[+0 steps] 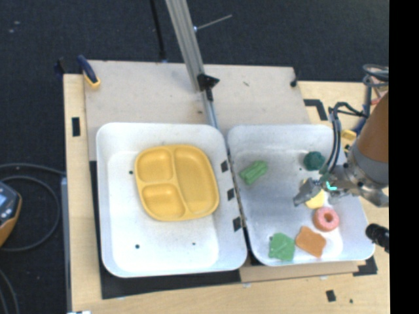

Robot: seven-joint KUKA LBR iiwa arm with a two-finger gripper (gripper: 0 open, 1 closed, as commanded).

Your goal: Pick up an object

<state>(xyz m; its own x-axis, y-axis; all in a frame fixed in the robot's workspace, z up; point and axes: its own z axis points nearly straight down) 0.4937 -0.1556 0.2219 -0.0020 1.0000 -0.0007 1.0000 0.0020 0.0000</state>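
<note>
The right bin (275, 142) holds several toy foods: a light green piece (253, 172) at its upper left, a dark green ball (314, 159) at the upper right, a yellow piece (317, 200), a pink donut (326, 220), an orange piece (310, 241) and a green leafy piece (282, 247) near the front edge. My gripper (306, 195) reaches in from the right and hangs low over the bin, right beside the yellow piece and below the dark green ball. Its tips are small and dark here.
The left bin (118, 241) holds a yellow three-compartment plate (177, 182). A metal pole (186, 38) rises behind the bins, ending at the divide between them. The arm's body (373, 142) covers the right bin's right edge. Cables loop at the far left.
</note>
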